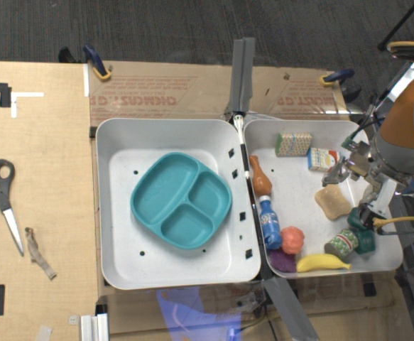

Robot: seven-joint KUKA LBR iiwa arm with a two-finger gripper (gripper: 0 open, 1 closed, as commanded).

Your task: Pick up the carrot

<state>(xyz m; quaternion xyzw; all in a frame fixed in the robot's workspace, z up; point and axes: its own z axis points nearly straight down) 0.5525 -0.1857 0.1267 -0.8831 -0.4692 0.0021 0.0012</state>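
Observation:
The carrot (259, 177) is a short orange piece with a thin stem end. It lies in the right bin (299, 190), close against the bin's left wall. My gripper (354, 172) hangs over the right side of that bin, above a tan bread-like piece (332, 202) and well to the right of the carrot. Nothing shows in its grasp.
The right bin also holds a blue bottle (268, 223), a red-orange ball (292, 239), a purple item (283, 261), a banana (322, 263), a green can (341, 244) and two small boxes (294, 144). A teal divided plate (182, 199) lies in the left bin. Scissors (1, 197) rest on the bench at the left.

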